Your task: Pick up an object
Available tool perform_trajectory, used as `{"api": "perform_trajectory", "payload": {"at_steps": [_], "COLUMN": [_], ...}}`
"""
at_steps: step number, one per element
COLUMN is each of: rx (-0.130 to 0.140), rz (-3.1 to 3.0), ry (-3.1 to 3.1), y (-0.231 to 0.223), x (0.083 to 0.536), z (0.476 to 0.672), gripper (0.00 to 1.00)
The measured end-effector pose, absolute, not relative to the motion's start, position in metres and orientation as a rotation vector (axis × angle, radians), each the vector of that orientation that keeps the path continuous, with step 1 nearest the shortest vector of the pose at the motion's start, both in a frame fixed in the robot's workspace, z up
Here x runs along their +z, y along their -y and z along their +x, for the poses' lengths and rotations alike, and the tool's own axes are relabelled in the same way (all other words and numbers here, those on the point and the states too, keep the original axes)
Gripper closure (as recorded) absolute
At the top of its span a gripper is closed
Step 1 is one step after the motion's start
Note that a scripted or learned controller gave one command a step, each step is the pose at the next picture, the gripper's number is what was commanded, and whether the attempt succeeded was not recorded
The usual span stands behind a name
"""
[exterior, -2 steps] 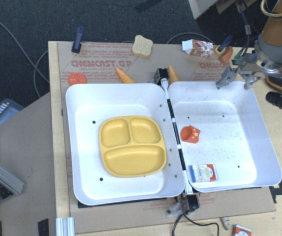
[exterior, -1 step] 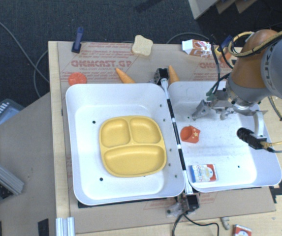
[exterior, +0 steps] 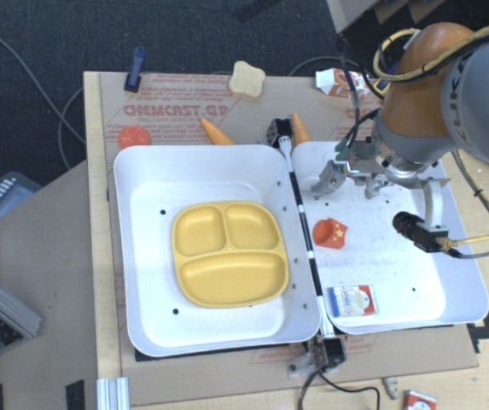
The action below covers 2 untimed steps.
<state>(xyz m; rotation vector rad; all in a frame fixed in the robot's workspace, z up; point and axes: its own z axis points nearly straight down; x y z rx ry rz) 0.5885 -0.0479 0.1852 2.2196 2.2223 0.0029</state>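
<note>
Pincer: your pincer (exterior: 351, 180) hangs over the far left part of the right bin (exterior: 449, 301), fingers spread apart, nothing between them.
Nearest object: a small red piece (exterior: 330, 233) lies in that bin, just nearer than the pincer.
Second object: a flat printed packet (exterior: 352, 301) rests by the bin's near edge.
Left bin: it holds a yellow divided tray (exterior: 229, 253).
Risk: descend straight down and you likely close on bare bin floor; the red piece sits offset, and a fingertip could knock it aside.
</note>
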Motion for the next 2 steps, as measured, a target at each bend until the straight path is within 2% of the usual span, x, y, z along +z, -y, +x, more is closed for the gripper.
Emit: {"api": "perform_trajectory", "payload": {"at_steps": [1, 2], "rx": [-0.001, 0.001], "rz": [2.222, 2.221], "ry": [-2.221, -2.221], "y": [0.096, 0.094], "x": [0.084, 0.085], "z": [0.561, 0.588], "gripper": [0.0, 0.0]}}
